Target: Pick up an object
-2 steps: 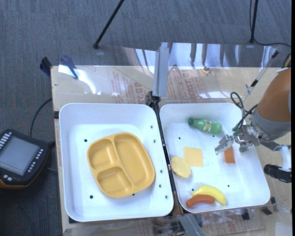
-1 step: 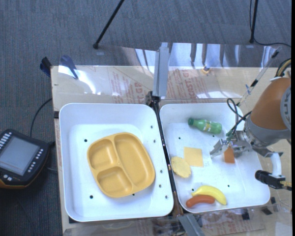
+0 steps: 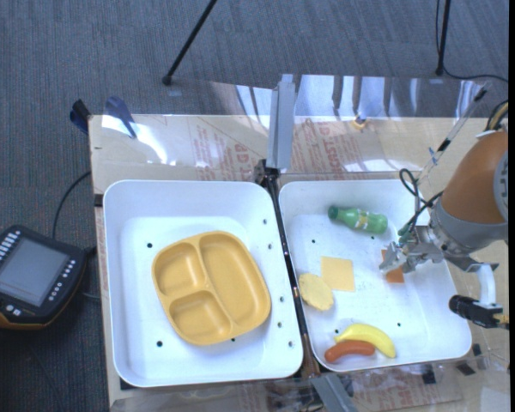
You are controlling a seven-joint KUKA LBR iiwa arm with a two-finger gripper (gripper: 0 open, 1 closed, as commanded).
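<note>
The right bin [image 3: 429, 343] holds a green bottle [image 3: 359, 220] at the back, a flat yellow cheese square [image 3: 337, 274] in the middle, a pale yellow oval piece [image 3: 316, 292] to its left, and a banana [image 3: 367, 337] with a red sausage [image 3: 350, 351] at the front. A small orange piece [image 3: 394, 274] lies near the right side. My gripper [image 3: 397, 261] hangs right over that orange piece, with its fingers close around the piece's top. The arm's orange band [image 3: 481, 178] rises to the right.
The left bin [image 3: 129, 333] carries a yellow three-compartment plate [image 3: 210, 286]. A metal divider post [image 3: 281, 127] stands between the bins at the back. A teach pendant [image 3: 26, 273] lies on the floor at the left. Tripod legs [image 3: 193, 33] stand behind the bench.
</note>
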